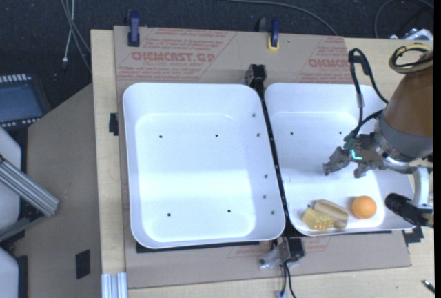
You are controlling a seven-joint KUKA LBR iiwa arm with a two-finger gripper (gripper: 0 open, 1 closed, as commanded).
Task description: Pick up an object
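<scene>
The surface (103, 152) carries two shallow white bins side by side; the left bin (131, 152) has bare floor across it, and the right bin (303, 103) holds everything that matters. The arm (413, 110) reaches in from the right, and its jaws (342, 163) hover over the middle of the right bin, their dark fingers spread apart with nothing between them. The candidates for picking lie along the near rim of that bin, below the jaws and apart from them: a tan, bread-like roll (331, 210), a small yellow ridged piece (316, 220) touching its near-left side, and an orange ball (364, 207) just to the right of the roll. The main risk, as I judge it, is the crowding against the near wall: a finger coming down there could strike the rim or land on two items at once, pushing rather than gripping. The ball would likely roll away from a slightly off-centre close. The roll's long axis runs left to right, tilted a little toward the near right corner, so jaws closing along that axis rather than across it would probably slip off the ends. The yellow piece lies roughly parallel to it; the ball has no axis to speak of.
</scene>
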